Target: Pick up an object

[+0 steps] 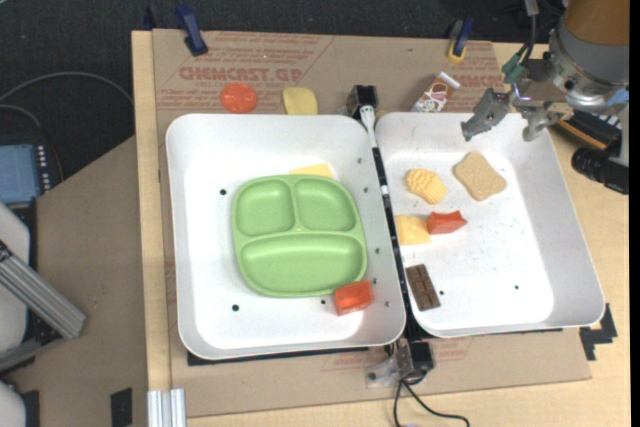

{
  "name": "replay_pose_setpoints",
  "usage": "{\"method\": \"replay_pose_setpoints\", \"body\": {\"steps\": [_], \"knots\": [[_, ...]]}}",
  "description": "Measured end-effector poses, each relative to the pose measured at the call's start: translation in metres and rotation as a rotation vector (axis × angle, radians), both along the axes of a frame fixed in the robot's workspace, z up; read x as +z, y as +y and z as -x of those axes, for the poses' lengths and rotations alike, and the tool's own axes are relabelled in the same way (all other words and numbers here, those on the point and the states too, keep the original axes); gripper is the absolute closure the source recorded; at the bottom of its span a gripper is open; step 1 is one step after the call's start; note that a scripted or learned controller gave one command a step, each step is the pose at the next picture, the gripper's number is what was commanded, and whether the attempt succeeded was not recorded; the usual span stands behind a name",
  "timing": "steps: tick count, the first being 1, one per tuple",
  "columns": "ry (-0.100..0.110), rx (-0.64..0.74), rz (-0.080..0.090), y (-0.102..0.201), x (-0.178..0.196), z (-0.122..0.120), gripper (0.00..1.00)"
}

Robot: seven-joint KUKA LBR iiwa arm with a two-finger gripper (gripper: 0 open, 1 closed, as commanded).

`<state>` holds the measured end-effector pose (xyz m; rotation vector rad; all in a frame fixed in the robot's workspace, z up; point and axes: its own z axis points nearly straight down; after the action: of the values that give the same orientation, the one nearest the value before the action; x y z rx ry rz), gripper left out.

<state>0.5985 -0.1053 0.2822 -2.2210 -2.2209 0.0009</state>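
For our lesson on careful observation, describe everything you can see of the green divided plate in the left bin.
The green plate is a rounded rectangle of smooth, plastic-looking material, pale green all over. Raised ridges split it into three sections: two small ones at the far side and one wide one nearer the camera. It lies flat in the middle of the left bin. A yellow piece shows just past its far edge, and an orange-red block sits against its near right corner.

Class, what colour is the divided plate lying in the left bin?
Light green: the three-compartment divided plate, seen clearly in the camera view.
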Motion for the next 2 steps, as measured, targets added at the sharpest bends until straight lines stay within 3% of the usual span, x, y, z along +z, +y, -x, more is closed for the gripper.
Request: {"method": "replay_pose_setpoints", "body": {"steps": [1, 2], "knots": [[0.013, -0.005, -0.001, -0.036, -0.133, 0.019, 0.0], [0.007, 0.0, -0.003, -0.014, -0.202, 0.026, 0.0]]}}
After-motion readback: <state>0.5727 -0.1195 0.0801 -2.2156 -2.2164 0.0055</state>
